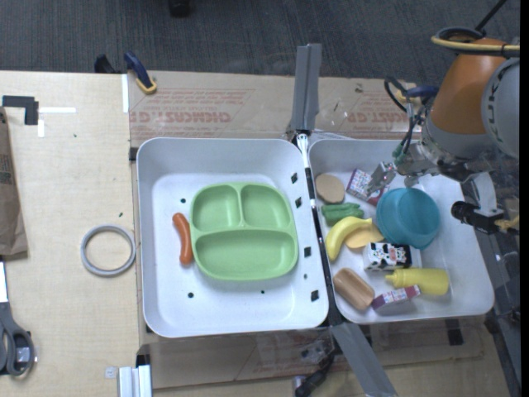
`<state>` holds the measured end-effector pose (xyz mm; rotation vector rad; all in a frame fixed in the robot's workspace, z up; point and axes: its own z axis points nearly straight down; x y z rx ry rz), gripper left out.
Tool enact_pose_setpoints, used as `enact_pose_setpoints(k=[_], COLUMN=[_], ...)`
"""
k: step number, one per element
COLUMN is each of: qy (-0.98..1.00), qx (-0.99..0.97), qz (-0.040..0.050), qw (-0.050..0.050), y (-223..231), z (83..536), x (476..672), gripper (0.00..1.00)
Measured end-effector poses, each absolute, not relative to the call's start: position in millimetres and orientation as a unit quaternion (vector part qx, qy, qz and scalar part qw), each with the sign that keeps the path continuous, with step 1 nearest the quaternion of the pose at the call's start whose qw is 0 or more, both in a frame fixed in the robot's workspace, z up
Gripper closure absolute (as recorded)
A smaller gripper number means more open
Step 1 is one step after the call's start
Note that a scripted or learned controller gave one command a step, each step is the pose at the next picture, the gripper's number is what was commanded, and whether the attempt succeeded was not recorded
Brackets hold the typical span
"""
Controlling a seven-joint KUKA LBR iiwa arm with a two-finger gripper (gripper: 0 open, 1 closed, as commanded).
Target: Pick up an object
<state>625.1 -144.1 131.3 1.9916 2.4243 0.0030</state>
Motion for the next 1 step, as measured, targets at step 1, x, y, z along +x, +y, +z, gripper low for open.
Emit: enact_pose_setpoints(k=[1], qy=[0.744], qx=[0.668], qz=[0.0023], qw=[0.002], y=[-161.7], z=[96.6], x=[633.8], gripper=[0.0])
